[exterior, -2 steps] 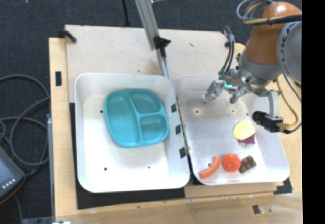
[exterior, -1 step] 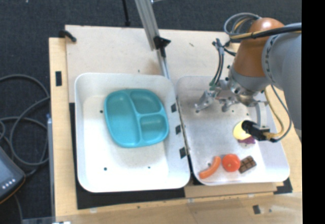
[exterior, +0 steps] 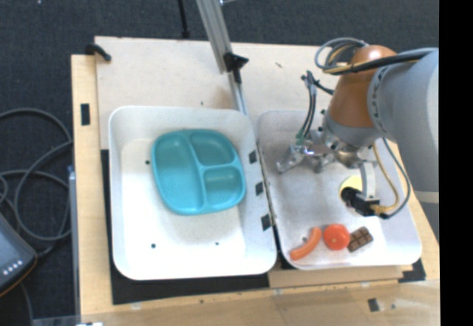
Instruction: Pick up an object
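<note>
A wooden bench (exterior: 170, 73) carries two shallow white bins side by side. The left bin (exterior: 129, 243) holds a teal divided plate (exterior: 198, 171) with three compartments, lying flat near the bin's middle, toward its far edge. The right bin (exterior: 399, 243) holds the small things that could be picked up, all grouped along its near edge: a curved orange carrot-like piece (exterior: 306, 243), a round orange-red ball (exterior: 336, 236) touching or just beside it, and a brown chocolate-like block (exterior: 361, 239) just beside the ball. A yellow thing (exterior: 355, 184) sits farther back toward the right edge, partly hidden by black cabling. The grey arm with its orange band (exterior: 355, 95) reaches over the right bin's far half. Its gripper (exterior: 307, 157) hangs low above the bin floor, well apart from the near-edge group. A slanted metal pole (exterior: 211, 10) rises beyond the bins.
</note>
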{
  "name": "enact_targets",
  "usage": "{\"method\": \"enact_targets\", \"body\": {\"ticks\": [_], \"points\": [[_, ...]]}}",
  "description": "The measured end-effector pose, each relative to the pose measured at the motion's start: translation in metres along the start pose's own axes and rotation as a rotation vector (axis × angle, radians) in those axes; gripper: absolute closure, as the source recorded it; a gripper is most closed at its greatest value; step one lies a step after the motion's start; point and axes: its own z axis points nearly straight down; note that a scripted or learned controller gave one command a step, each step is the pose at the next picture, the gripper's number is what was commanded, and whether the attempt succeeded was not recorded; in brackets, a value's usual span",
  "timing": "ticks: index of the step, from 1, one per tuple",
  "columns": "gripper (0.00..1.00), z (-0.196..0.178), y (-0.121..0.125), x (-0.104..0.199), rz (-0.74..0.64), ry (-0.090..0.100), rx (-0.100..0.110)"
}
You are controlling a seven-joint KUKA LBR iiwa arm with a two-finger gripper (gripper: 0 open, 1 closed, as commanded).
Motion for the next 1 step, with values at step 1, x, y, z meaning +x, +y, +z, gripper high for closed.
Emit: {"method": "enact_targets", "body": {"ticks": [1], "points": [[1.0,-0.0147,0.0022,-0.0011,0.004,0.0,-0.008]]}}
